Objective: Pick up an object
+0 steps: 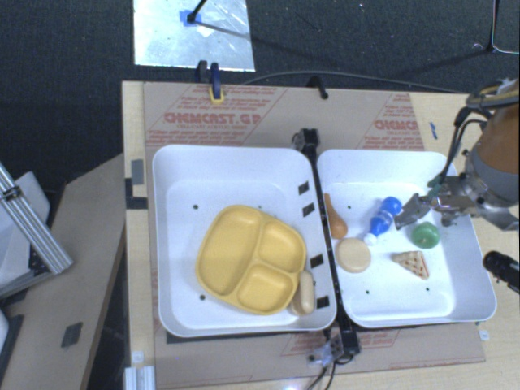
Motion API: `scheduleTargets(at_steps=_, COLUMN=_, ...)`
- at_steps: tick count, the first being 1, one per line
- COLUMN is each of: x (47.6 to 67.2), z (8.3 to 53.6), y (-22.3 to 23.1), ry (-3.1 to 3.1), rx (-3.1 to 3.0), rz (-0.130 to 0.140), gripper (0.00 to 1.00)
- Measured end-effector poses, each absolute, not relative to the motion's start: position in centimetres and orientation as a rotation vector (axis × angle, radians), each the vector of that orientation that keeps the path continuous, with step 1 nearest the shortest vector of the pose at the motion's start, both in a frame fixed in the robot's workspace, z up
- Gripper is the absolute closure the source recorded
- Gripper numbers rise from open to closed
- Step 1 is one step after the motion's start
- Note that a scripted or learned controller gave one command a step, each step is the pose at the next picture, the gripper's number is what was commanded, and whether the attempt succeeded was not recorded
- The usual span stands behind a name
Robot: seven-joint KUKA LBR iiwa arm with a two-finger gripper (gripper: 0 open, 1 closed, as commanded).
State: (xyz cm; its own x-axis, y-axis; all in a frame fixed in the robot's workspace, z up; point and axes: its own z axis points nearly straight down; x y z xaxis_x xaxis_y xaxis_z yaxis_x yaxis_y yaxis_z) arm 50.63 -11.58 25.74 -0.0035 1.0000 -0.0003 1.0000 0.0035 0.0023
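Dark carpet lies behind the tabletop (268,108), which carries two white bins side by side, split by a black divider (325,242); that divider serves as landmark below.

Camera view: left of the divider, the left bin (175,165) holds a yellow tray (250,258) lying flat, and a tan bun (305,292) sits wedged between the tray and the divider, hard to reach cleanly; right of the divider, the right bin (467,299) holds the loose pieces, likely scattered so that any one can be taken; a brown spoon (333,215) lies just beside the divider, a round biscuit (353,255) near it, a blue bottle (384,214) further right, a wedge (411,262) and a green ball (425,235) farthest right.

The claw (416,210) hangs between bottle and ball, low over the right bin, placed as if choosing one of them; its fingers look spread, with nothing between them, so no object is yet picked up.
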Motion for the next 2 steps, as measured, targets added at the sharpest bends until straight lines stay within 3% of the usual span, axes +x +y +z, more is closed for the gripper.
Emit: scheduleTargets(at_steps=2, x=51.2, z=14.9, y=-12.5, ry=2.225, rx=2.222, rz=-0.003, gripper=0.00)
